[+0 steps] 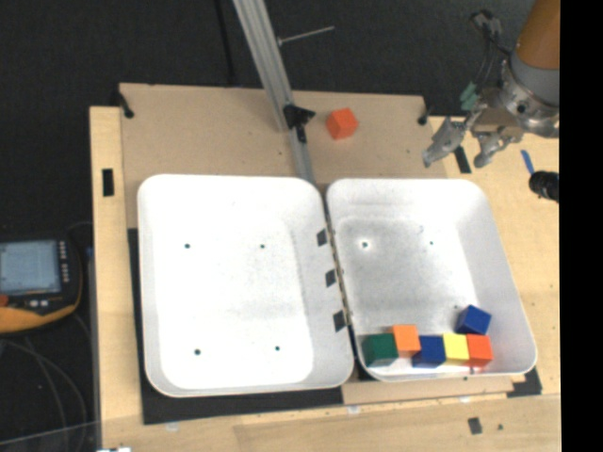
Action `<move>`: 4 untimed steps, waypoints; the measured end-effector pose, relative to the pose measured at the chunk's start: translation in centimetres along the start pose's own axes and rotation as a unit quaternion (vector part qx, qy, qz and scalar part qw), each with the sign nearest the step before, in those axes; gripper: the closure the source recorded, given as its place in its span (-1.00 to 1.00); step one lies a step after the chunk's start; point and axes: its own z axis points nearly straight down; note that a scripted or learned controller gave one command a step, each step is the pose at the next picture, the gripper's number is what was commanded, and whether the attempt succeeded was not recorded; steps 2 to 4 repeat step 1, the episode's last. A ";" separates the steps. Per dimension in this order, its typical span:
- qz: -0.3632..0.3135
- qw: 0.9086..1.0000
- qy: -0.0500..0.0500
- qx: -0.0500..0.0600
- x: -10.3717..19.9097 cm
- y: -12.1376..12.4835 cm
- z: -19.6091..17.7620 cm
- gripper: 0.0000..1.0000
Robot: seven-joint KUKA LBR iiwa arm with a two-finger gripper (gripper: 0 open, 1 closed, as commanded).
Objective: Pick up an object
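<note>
Gripper (464,150) hangs above the bench beyond the right bin (499,252), toward its one o'clock corner, fingers spread apart with nothing between them. Along the bin's six o'clock wall sits a row of cubes: green cube (380,348), orange cube (406,338), blue cube (430,349), yellow cube (456,347), red-orange cube (480,349). A second blue cube (474,320) rests just behind (tilted). A stray orange cube (342,123) lies on the bench at twelve o'clock, well apart from both bins

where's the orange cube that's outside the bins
The orange cube sits on the bench behind the bins, just above where they meet, right of the slanted metal pole.
</note>
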 end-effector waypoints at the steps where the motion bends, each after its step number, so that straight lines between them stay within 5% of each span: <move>1: 0.004 1.000 0.000 0.009 -4.9 0.4 15.4 -1.00; 4: 0.004 1.000 0.000 0.009 -4.9 0.4 15.4 -1.00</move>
